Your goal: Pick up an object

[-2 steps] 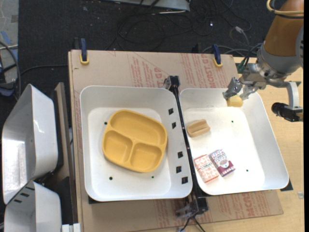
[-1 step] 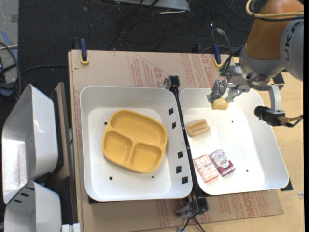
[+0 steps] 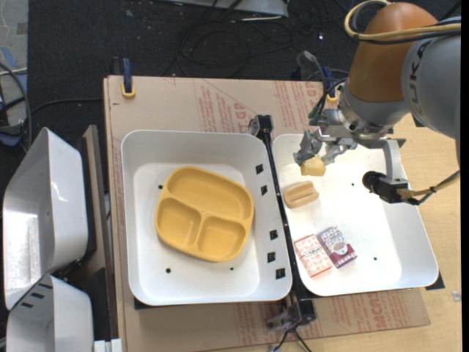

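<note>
My gripper (image 3: 319, 155) hangs over the far left corner of the right bin (image 3: 410, 270), coming down from the grey arm with its orange band. A small pale yellow block (image 3: 314, 167) lies right at the gripper's tip, touching it or just under it. A tan bread-like roll (image 3: 300, 193) rests on the bin floor slightly nearer than the block. Two small printed packets, one pink and white (image 3: 312, 255) and one darker red (image 3: 337, 246), lie side by side toward the bin's front.
The left bin (image 3: 139, 270) holds a yellow divided plate (image 3: 204, 213). A black divider with clips (image 3: 272, 196) runs between the bins. A black connector on a cable (image 3: 381, 184) hangs over the right bin's right half.
</note>
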You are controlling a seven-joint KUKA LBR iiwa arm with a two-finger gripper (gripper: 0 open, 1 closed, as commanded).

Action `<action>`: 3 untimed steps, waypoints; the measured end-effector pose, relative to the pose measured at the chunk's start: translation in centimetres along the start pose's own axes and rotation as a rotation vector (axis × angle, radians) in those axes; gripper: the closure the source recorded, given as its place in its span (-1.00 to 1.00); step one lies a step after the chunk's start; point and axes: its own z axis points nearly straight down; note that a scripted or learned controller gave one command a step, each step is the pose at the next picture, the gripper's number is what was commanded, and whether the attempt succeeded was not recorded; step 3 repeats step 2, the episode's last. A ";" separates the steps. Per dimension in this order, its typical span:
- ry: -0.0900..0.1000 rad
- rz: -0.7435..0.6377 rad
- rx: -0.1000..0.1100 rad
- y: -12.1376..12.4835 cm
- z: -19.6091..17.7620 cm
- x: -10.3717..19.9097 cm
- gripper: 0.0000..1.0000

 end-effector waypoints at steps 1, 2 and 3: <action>0.000 0.000 -0.001 0.3 1.1 5.3 1.00; -0.001 -0.001 0.000 -0.7 2.3 11.0 1.00; -0.001 -0.001 0.000 -0.7 2.3 11.0 1.00</action>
